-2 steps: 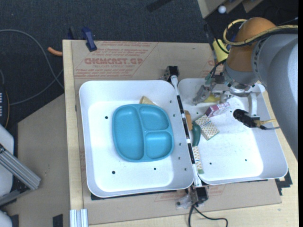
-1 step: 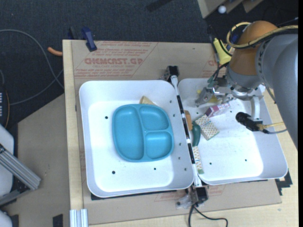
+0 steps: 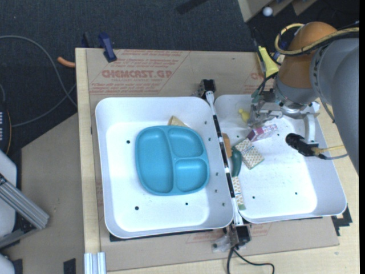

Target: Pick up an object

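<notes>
Cardboard-topped surface, two white bins. My hand low over right bin's far edge, grip state unclear. Risk: pink wrapper slips, thin, flat.

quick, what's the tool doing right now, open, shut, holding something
Tool: cannot be told. It sits low at the back of the right bin, just above the pink wrapper, with nothing seen in its grip.

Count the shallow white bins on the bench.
2. One shallow white plastic bin sits on the left, holding a blue divided plastic tray; the other white bin sits beside it on the right, under the arm.
</notes>
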You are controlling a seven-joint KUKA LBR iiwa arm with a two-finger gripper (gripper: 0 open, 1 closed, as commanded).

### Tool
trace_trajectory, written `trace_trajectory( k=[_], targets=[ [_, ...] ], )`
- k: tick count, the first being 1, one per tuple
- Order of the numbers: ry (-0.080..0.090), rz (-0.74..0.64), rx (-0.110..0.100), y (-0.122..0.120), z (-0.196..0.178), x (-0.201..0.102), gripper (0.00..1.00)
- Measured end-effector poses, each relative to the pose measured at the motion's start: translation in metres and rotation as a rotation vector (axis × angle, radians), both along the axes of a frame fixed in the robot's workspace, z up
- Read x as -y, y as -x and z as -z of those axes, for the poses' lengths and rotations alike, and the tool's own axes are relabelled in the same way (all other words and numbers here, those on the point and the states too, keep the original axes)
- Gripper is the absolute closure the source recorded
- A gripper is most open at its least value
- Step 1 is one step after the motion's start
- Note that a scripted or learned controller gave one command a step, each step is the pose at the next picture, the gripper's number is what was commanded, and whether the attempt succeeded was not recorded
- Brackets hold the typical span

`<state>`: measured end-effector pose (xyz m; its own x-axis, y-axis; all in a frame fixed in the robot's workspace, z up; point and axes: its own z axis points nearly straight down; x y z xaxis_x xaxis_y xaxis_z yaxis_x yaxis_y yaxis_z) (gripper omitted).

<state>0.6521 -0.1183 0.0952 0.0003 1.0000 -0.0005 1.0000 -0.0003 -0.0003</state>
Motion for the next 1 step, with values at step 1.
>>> trace_trajectory(
  k=[1],
  targets=[
    [0.000,0.000,0.000,0.0001,0.0002,0.0000,0.00]
  ],
)
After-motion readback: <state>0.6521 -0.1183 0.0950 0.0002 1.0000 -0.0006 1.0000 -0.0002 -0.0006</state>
